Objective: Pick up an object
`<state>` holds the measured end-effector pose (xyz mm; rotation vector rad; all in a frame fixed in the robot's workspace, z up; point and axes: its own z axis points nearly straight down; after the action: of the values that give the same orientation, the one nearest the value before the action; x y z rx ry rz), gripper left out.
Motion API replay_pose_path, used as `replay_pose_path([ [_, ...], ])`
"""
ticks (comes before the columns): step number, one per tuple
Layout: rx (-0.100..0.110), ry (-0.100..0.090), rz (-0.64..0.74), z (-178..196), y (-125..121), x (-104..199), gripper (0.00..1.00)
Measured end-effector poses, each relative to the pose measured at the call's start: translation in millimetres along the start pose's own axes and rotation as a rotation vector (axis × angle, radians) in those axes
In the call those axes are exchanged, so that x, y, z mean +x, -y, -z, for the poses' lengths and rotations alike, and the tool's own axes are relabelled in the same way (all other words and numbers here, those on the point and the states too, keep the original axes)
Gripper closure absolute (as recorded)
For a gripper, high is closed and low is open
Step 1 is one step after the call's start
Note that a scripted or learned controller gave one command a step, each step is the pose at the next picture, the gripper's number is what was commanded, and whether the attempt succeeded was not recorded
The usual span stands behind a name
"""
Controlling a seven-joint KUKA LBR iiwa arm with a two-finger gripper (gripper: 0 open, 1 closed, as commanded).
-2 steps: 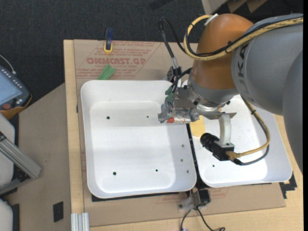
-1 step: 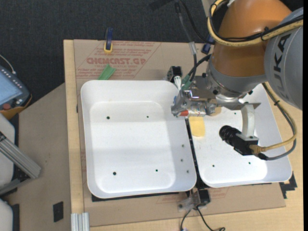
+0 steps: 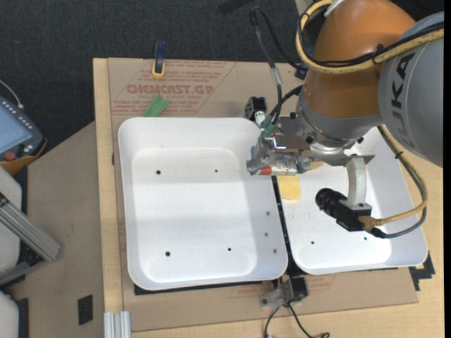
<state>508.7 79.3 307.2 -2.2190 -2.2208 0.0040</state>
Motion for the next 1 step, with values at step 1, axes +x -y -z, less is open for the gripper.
replay_pose_path([
  [1,-0.007,0.000,-0.001,14.4,-5.9,-8.8,1.00],
])
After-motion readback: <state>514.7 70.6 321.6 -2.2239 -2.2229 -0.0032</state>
